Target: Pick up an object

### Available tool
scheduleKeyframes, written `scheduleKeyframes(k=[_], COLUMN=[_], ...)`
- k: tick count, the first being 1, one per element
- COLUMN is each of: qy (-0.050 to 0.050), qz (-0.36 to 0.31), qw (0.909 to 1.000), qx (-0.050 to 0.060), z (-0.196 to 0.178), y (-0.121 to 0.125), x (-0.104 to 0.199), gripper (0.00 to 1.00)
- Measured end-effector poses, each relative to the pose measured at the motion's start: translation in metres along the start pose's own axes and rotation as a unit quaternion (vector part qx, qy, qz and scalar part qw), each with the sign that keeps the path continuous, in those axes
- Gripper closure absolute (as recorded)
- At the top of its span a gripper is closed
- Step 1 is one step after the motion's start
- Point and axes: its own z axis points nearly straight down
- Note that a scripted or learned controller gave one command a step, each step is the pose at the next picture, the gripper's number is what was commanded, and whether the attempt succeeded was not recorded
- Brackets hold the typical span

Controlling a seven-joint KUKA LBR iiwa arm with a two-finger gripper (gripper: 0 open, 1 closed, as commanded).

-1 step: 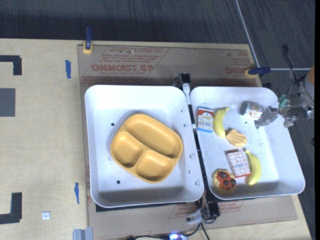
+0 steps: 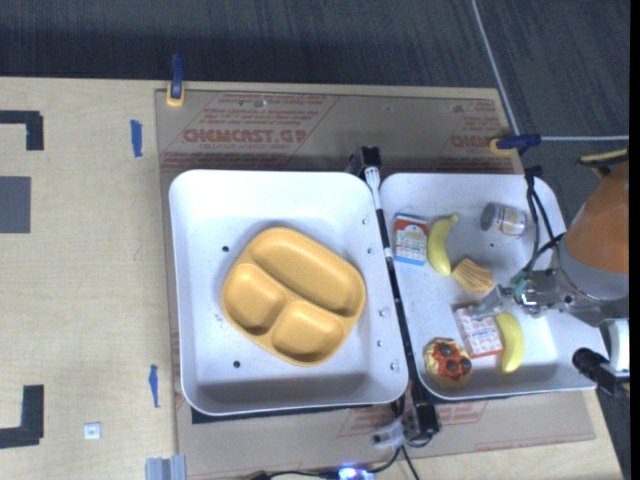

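Note:
The right bin (image 2: 440,190) holds several objects. A yellow banana (image 2: 441,245) lies beside a small white and red carton (image 2: 409,240). A silver can (image 2: 503,219) lies at the back. A tan block (image 2: 474,275) sits mid-bin, a red and white packet (image 2: 480,330) lies in front of it, and a second banana (image 2: 512,342) rests to the packet's right. An orange and dark round item (image 2: 449,361) sits at the front. My gripper (image 2: 510,299) is low over the bin, just above the packet and the second banana, right of the tan block.
The left bin (image 2: 200,208) holds a yellow divided plate (image 2: 292,294). The arm's orange band (image 2: 606,223) and grey wrist (image 2: 590,283) hang over the right bin's right wall. A black cable (image 2: 540,213) runs down to the wrist.

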Motion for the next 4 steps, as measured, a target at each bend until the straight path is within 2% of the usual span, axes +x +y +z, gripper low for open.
scheduleKeyframes(k=[1, 2, 3, 4], qy=[0.001, 0.001, 0.001, -0.001], qz=[0.000, -0.001, -0.001, 0.000], qw=[1.0000, 1.0000, 1.0000, 1.0000], qx=[-0.002, 0.002, 0.003, -0.002], z=[-0.010, -0.117, -0.116, 0.008], y=[0.002, 0.046, 0.045, 0.001], x=[0.001, 0.069, 0.069, 0.049], gripper=[1.00, 1.00, 0.00, 0.00])
